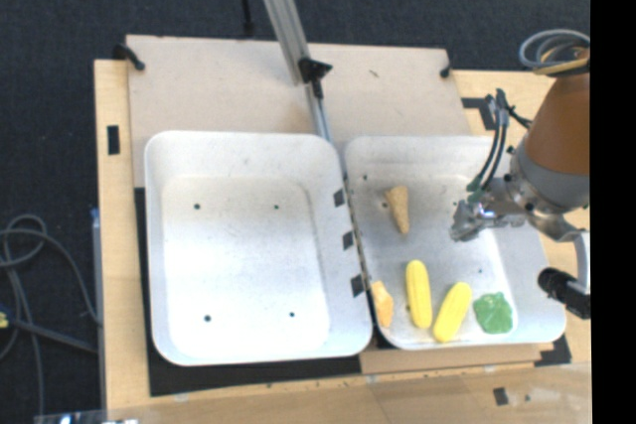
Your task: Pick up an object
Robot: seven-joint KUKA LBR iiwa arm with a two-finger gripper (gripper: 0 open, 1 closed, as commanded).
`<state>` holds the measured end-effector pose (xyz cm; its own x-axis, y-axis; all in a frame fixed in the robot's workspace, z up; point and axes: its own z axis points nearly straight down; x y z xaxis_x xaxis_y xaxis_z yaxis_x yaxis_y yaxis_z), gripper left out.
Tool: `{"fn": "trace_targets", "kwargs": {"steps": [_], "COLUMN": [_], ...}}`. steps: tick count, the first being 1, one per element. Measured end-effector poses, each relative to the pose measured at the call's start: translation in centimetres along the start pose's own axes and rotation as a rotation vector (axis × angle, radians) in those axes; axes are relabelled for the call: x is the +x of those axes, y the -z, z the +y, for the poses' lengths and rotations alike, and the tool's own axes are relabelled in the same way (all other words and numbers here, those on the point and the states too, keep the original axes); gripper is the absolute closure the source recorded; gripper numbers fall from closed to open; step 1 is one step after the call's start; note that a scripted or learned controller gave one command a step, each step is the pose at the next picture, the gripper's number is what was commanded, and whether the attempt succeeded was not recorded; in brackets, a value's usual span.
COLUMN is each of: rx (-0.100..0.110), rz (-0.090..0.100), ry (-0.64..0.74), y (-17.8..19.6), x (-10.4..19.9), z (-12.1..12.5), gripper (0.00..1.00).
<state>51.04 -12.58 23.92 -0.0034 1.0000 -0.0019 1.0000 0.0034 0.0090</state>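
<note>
Camera view, item by item, for your reference.

- Gripper: you see it over the upper right part of the right bin, hanging from the grey and orange arm that enters from the right. Its metal tip is small and blurred against the white floor; you cannot tell how it is set, and nothing is seen held in it.
- Tan cone: nearest candidate. It lies to the gripper's left at about the same height in the frame, apart from it, long axis running roughly top to bottom, narrow end toward the bottom.
- 2 yellow corn pieces: the left one and the right one lie below and left of the gripper, near each other, both roughly upright in the frame, the right one tilted.
- Green piece: just beside the right corn, almost straight below the gripper.
- Orange piece: against the right bin's left wall, partly cut off by the rim; its shape is hard to make out.
- Left bin: on the worktop, well apart from the gripper.

In judgement, your coming move turns on a short shift left to the cone.
</note>
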Motion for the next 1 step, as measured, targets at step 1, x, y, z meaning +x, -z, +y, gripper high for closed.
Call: {"fn": "trace_targets", "kwargs": {"steps": [1], "rx": [0.006], "rz": [0.0], "ry": [-0.002], "y": [-0.57], "x": [-0.1], "z": [0.1], "gripper": [1.0]}}
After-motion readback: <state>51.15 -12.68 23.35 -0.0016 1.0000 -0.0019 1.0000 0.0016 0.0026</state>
